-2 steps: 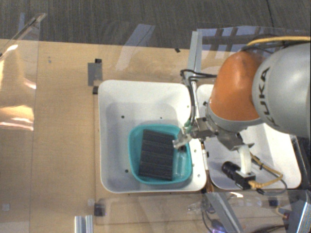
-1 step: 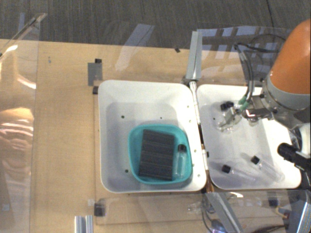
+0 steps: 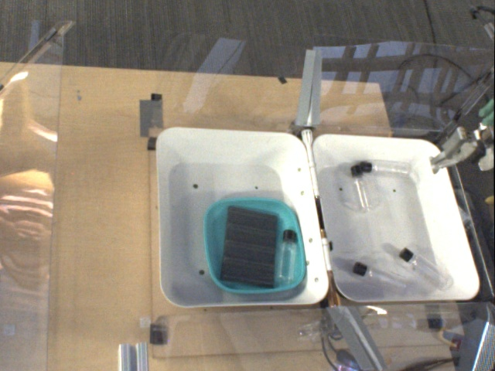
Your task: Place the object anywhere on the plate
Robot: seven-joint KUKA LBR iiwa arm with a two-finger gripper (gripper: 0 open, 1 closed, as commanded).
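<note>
A teal plate (image 3: 214, 230) lies in the left bin (image 3: 178, 207), toward its front. On the plate rests a dark ridged block (image 3: 249, 246), and beside it on the right lies a clear vial with a black cap (image 3: 288, 255). The right bin (image 3: 448, 230) holds three more clear vials with black caps: one near the back (image 3: 361, 184), one at the front left (image 3: 377, 271) and one at the front right (image 3: 420, 263). My gripper (image 3: 455, 153) is at the far right, above the right bin's back right corner, well away from the plate and the vials.
A grey metal post (image 3: 309, 87) runs back from the seam between the bins. Cables (image 3: 433, 68) hang at the back right. Small black fixtures (image 3: 151, 118) sit on the wooden bench left of the bins.
</note>
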